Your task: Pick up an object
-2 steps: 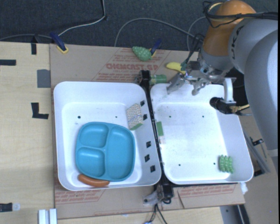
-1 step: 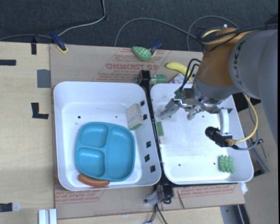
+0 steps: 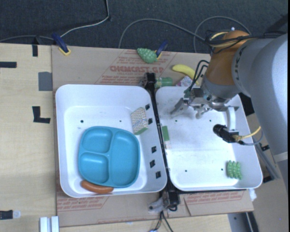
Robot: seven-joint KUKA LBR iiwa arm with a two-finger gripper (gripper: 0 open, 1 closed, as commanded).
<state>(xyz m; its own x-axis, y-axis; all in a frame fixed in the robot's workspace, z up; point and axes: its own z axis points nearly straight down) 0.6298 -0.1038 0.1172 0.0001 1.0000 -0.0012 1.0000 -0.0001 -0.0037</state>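
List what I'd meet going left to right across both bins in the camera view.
blue divided plate → tan and green block → green strip → gripper → green studded block. The orange sausage overlaps the plate's span, so I left it out.

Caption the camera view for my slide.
The tool hovers over the far end of the right bin, whose near corner holds a green toy; a blue plate sits in the left bin.
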